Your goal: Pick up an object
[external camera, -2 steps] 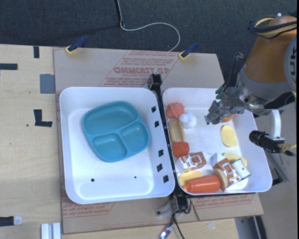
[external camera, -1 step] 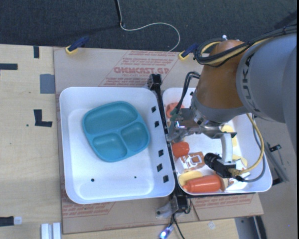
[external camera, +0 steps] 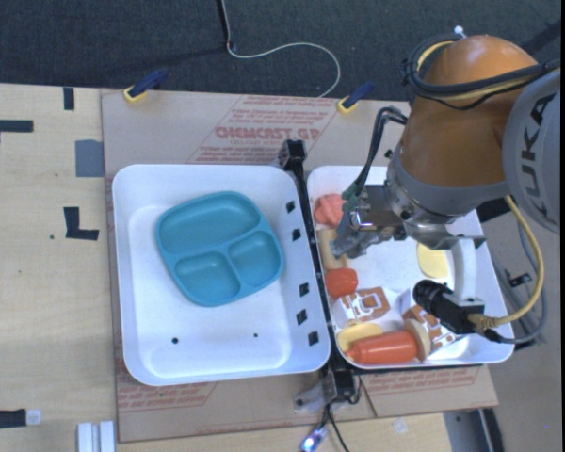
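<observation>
My gripper (external camera: 347,241) hangs low over the left part of the right bin (external camera: 494,281), just above a small orange-red piece (external camera: 341,282) and below a pink-orange lump (external camera: 328,209). Nearer the front lie a white block with orange marks (external camera: 367,303), a yellow banana-like piece (external camera: 357,330), a red sausage-like piece (external camera: 388,348) and another marked block (external camera: 424,326). A pale yellow object (external camera: 433,262) rests to the right, partly behind the arm. The big orange wrist hides the bin's back half.
The left bin (external camera: 137,252) holds a blue divided plate (external camera: 219,247). A black divider with clips (external camera: 306,252) runs between the bins. A white cable (external camera: 282,55) lies on the dark floor beyond the bench.
</observation>
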Controlling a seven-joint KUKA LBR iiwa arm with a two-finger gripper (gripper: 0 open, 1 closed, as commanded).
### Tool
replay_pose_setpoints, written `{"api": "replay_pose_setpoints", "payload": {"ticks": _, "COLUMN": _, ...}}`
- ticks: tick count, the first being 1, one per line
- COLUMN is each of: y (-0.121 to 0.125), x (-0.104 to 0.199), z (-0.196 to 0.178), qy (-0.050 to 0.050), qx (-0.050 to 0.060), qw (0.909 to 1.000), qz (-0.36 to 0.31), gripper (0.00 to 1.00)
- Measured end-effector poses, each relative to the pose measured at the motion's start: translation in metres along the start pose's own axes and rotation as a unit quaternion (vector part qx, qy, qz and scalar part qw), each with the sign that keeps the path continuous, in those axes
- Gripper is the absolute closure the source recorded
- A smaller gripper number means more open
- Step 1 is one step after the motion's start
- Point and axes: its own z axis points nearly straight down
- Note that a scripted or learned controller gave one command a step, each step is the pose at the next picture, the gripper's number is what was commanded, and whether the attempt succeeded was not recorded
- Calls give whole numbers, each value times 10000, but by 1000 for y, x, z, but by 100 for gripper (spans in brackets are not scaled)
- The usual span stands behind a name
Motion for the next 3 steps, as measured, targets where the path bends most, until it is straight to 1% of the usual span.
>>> {"api": "replay_pose_setpoints", "payload": {"ticks": 1, "y": 0, "x": 21, "z": 33, "qy": -14, "qx": 58, "qw": 10000, "qz": 15, "gripper": 100}}
{"api": "replay_pose_setpoints", "payload": {"ticks": 2, "y": 1, "x": 12, "z": -3, "qy": -11, "qx": 27, "qw": 10000, "qz": 22, "gripper": 100}}
{"api": "replay_pose_setpoints", "payload": {"ticks": 3, "y": 1, "x": 37, "z": -45, "qy": -6, "qx": 19, "qw": 10000, "qz": 2, "gripper": 100}}
